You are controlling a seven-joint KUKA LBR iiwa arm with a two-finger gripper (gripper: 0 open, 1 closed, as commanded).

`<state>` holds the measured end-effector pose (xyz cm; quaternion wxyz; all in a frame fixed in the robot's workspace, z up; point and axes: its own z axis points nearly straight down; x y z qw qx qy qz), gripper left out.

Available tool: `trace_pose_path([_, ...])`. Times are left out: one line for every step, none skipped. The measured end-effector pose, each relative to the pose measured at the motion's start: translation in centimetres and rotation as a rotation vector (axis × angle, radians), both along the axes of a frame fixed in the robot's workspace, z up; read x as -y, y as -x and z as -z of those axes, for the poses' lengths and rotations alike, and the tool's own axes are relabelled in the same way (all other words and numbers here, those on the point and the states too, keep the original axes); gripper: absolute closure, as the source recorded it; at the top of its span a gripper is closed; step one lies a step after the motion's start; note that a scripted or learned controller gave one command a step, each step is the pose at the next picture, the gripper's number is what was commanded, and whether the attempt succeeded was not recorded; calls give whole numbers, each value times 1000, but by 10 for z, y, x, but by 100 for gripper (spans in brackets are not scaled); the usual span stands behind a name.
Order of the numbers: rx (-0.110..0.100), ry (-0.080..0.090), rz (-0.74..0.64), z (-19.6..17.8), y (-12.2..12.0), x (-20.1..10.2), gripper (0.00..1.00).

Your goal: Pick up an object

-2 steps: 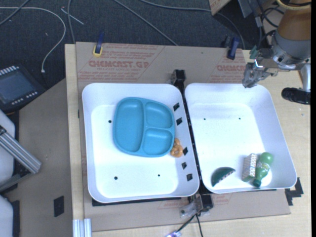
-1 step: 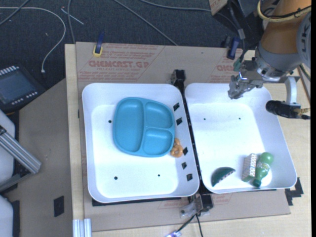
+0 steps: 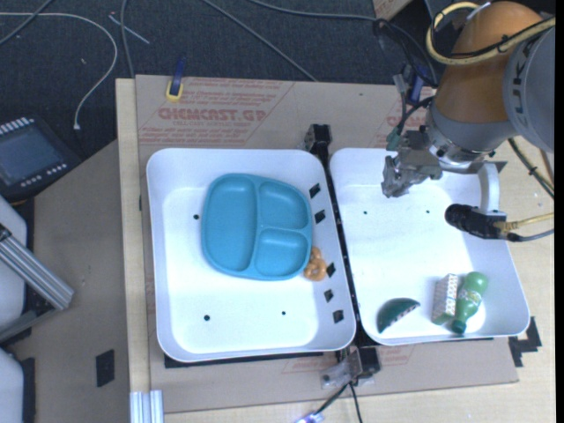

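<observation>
The arm (image 3: 480,69) is seen reaching in from the right, and the tool (image 3: 398,183) is held over the far left part of the right bin (image 3: 397,254), close to the wall shared with the left bin (image 3: 247,311). Whether the tool is apart or together cannot be told from this angle, and nothing is seen clamped in it. The white floor directly below and around the tool is bare.

Three small things are gathered at the near right corner of the right bin, well apart from the tool. A dark green wedge (image 3: 398,312) with a rounded top is laid near the front wall. To its right a pale block (image 3: 446,298) is set on end, and a green bottle (image 3: 468,300) is laid just beside it, touching or nearly touching it.

In the left bin a blue plate (image 3: 256,227) with three compartments is laid flat, towards the far right of the floor. A small orange piece (image 3: 315,264) is lodged against the plate's near right edge, next to the dividing wall.

Both bins are set side by side on a brown sheet on the tabletop (image 3: 79,263).
</observation>
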<state>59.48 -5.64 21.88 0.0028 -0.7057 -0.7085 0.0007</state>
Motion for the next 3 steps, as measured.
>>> trace_pose_path([2, 0, -1, -12, 23, -47, 100])
trace_pose_path([-1, 0, 0, 0, 51, -95, 100])
trace_pose_path([-1, 0, 0, 7, 79, -140, 100])
